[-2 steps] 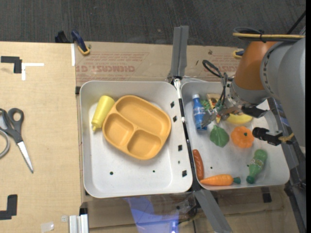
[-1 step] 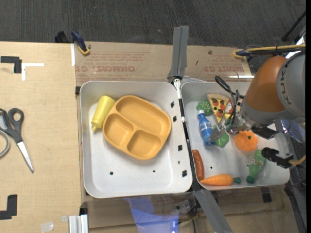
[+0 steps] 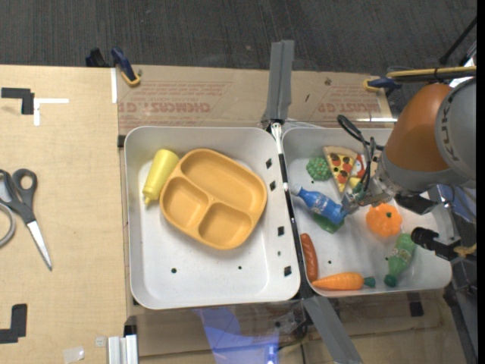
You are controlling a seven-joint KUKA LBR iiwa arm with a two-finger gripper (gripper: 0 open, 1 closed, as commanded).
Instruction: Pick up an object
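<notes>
My gripper [image 3: 358, 196] hangs low in the right bin [image 3: 436, 279], under the grey arm with its orange band [image 3: 417, 135]. It sits between a blue bottle [image 3: 320, 205] on its left and an orange pumpkin toy [image 3: 383, 221] on its right. A pizza slice [image 3: 341, 165] lies just behind it, partly covered by the wrist. A green leafy toy [image 3: 318, 167] is beside the pizza. Nearer the front lie a green bottle [image 3: 399, 258], a carrot [image 3: 339, 281] and a red sausage [image 3: 308, 255].
The left bin [image 3: 144, 279] holds a yellow divided plate [image 3: 212, 197] and a yellow bottle [image 3: 158, 174] at its back left. Scissors [image 3: 26, 211] lie on the bench at the far left. A grey divider bar [image 3: 280, 82] stands behind the bins.
</notes>
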